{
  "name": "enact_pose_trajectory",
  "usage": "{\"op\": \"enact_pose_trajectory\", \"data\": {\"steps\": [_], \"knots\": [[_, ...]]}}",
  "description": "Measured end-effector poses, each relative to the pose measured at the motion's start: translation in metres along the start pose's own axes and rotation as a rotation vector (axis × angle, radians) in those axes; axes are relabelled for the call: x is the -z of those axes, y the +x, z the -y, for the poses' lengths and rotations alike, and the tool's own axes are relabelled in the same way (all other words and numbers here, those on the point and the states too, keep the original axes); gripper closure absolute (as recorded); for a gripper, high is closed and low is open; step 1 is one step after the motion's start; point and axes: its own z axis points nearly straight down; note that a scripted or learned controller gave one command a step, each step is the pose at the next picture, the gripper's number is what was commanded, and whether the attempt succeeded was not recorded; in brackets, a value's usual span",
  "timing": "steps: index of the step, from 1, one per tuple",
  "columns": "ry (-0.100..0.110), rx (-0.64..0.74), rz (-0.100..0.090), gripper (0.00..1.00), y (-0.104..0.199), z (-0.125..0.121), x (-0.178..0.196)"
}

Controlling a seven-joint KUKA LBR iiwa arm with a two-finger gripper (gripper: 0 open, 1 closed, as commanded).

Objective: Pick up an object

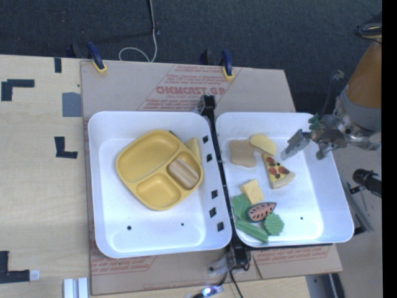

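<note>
The gripper (308, 143) hangs over the right bin (332, 185), near its far right corner, with its fingers (294, 145) spread apart and nothing between them. This looks like the approach step: no object is grasped yet. The candidates lie in that bin's left half: a pizza slice (277, 172) closest to the fingers, a yellow piece (263, 144) and a tan bread piece (242, 154) toward the far edge, a cheese wedge (252, 191) at the middle, and green toys (255, 219) near the front left corner. The left bin (149, 241) carries a yellow divided tray (149, 166). Next, the arm would need to centre over one item, likely the pizza slice, descend, and close.
</note>
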Motion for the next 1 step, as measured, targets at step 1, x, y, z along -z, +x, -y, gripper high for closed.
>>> {"op": "enact_pose_trajectory", "data": {"steps": [1], "knots": [[0.003, 0.002, 0.0, 0.0, -0.0047, -0.0517, -0.0519]]}}
